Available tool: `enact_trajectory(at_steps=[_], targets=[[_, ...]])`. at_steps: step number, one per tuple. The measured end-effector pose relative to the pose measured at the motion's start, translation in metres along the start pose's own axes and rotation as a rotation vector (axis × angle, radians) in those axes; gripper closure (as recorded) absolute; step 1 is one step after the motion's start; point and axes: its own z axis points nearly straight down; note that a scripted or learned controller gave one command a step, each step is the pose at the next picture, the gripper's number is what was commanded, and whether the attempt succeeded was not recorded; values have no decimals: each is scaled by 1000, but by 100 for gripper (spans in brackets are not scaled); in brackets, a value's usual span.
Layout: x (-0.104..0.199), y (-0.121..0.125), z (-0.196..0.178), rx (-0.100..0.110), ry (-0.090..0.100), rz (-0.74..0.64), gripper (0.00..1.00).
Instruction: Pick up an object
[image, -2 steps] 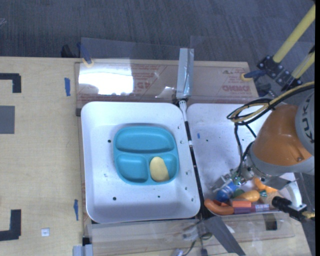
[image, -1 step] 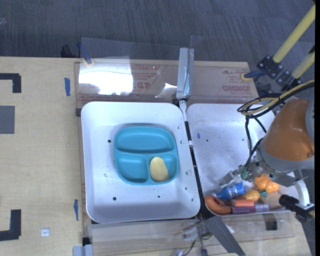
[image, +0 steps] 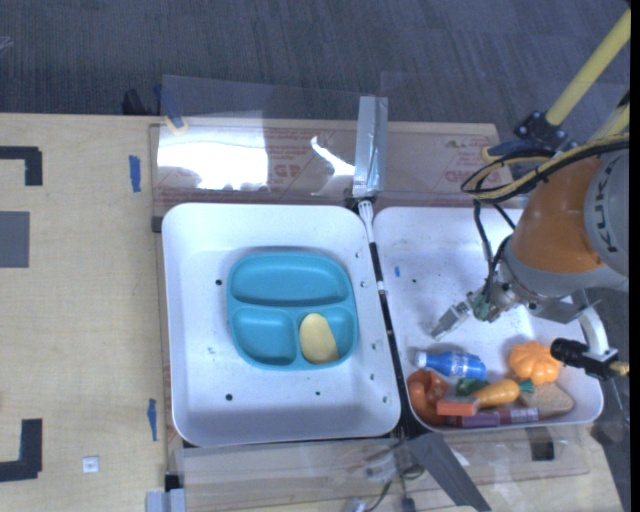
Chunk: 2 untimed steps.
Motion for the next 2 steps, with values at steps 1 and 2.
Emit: enact_trajectory(at_steps=[1, 2], targets=[[25, -63, -2, -10, -9, -4, 0], [-51, -13, 0, 3, 0, 9, 0]])
